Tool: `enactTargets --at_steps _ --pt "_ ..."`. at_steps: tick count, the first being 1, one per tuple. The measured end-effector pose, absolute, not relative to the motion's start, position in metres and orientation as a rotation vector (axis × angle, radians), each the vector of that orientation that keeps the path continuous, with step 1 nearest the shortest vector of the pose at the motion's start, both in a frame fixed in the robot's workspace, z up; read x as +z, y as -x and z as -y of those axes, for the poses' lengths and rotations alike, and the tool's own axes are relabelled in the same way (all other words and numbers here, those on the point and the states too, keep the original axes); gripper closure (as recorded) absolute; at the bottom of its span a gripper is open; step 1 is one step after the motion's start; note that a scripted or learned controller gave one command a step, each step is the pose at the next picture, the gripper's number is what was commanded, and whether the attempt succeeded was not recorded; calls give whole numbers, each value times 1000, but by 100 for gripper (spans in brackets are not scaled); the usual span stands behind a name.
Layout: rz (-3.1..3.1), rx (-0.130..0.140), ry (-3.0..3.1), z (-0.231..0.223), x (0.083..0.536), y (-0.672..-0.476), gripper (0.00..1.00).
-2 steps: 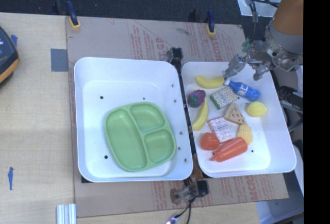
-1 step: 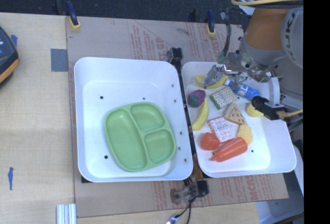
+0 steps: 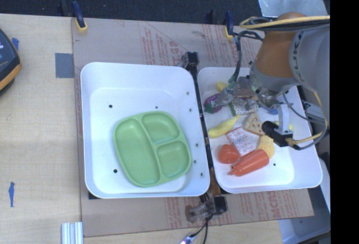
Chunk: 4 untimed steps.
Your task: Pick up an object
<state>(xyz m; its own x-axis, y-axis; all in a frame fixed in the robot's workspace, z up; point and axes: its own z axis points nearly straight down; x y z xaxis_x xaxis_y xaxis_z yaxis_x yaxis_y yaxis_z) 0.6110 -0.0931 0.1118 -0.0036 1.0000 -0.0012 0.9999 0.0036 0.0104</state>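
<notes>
**Arm hangs low over crowded right bin**

Toys fill the right bin (image 3: pixel 303 178) on the wooden table (image 3: pixel 39 142) as the grey KUKA arm (image 3: pixel 305 49), with its orange band (image 3: pixel 275 58) above the wrist, reaches in from the right. The gripper (image 3: pixel 247 104) sits over the far half of that bin, amid cables and among the toys there; whether the jaws are spread or pressed together cannot be told from this angle, and no item is seen between them.

Just to the left of the gripper lies a purple and green toy (image 3: pixel 214 102). Nearer the camera, a yellow banana (image 3: pixel 222 127) lies close to the bin's left wall. Beside it rests a small red-and-white packet (image 3: pixel 240 139), with a tan cracker (image 3: pixel 253 123) just behind. A red tomato (image 3: pixel 228 153) sits toward the near side, touching or almost touching an orange carrot (image 3: pixel 249 162), which lies at a slant. A yellow corn cob (image 3: pixel 266 146) lies just behind the carrot's thick end.

The left bin (image 3: pixel 95 86) holds a light green divided plate (image 3: pixel 152 148) with three compartments, lying flat toward the near side. Both bins stand side by side on a brown cardboard sheet (image 3: pixel 140 41) clamped to the table. A yellow-and-black device (image 3: pixel 8 63) lies at the table's left edge.
</notes>
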Motion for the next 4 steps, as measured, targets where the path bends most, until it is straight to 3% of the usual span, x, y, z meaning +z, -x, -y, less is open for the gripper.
enactTargets --at_steps 1,2,3,4 --pt "-2243 0 -2222 108 104 -659 0" --pt "-2218 8 -2206 95 98 -615 0" --pt "-2226 -5 -2219 98 96 -657 0" --pt "-2222 2 -2210 120 96 -556 0"
